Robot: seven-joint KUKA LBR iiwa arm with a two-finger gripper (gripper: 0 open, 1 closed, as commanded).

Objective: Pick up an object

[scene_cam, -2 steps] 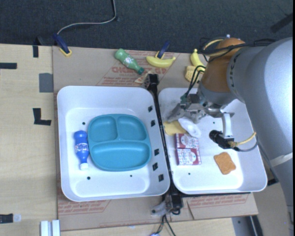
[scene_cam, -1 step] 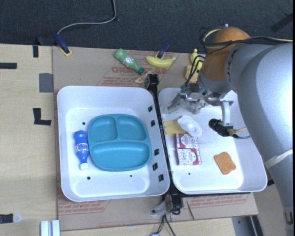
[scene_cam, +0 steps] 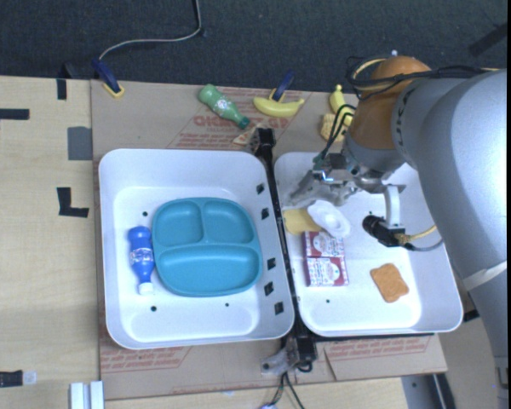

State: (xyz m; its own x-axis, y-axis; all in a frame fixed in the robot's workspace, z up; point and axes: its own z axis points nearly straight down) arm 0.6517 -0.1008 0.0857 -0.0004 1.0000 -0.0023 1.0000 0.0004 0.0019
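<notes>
The gripper [scene_cam: 321, 187] hangs over the right bin's [scene_cam: 426, 313] far left corner; I can't tell its state. Just near of it lies a white bottle [scene_cam: 328, 217] on a yellow piece [scene_cam: 295, 221]. It looks light, smooth and rounded, likely slippery; grip across its middle.

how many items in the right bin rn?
4 visible: white bottle and yellow piece near the divider, red-and-white packet mid-bin, orange-brown cracker-like piece toward the front. The arm may hide more.
</notes>
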